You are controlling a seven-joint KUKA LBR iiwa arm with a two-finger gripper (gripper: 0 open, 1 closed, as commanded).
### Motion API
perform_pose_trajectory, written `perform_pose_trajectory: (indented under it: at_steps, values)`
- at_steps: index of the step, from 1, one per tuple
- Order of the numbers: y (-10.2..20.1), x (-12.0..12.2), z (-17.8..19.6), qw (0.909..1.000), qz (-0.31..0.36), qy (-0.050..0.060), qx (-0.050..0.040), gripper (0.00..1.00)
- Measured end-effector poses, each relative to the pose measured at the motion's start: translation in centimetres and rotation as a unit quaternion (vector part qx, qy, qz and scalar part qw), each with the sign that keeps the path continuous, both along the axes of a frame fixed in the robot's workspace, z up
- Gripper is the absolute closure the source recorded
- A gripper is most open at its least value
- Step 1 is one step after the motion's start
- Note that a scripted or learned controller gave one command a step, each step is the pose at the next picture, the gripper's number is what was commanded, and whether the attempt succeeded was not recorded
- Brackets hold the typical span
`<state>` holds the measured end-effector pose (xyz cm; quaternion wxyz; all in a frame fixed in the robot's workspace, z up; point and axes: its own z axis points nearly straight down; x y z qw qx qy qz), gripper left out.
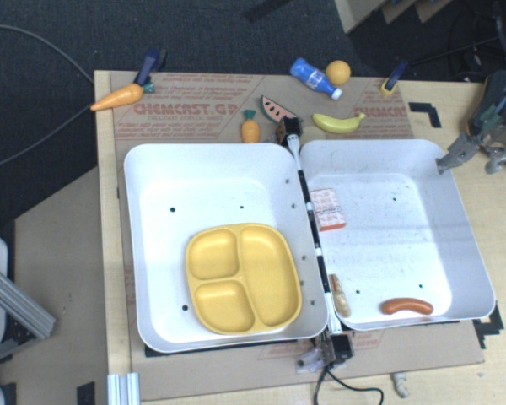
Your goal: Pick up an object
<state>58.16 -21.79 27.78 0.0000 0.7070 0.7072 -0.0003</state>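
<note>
Sausage (407, 307) lies in right bin (455, 226), well apart from jaws.

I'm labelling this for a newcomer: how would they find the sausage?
Take the right bin, nearest the arm. Look along its near edge toward the right corner: the sausage lies flat there. It is the reddish-orange one; the small packet and brown stick sit by the left wall.

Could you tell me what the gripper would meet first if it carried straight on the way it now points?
The gripper points leftward from the right bin's upper right rim. Going on, it would probably cross bare bin floor first, toward the red-and-white packet; its height is unclear.
</note>
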Motion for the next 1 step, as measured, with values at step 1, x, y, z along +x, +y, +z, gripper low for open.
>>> perform_pose_trajectory:
  at_steps: [1]
  values:
    - [5.62,2.64,-9.18,1.0,0.001,0.001,0.0008,0.0]
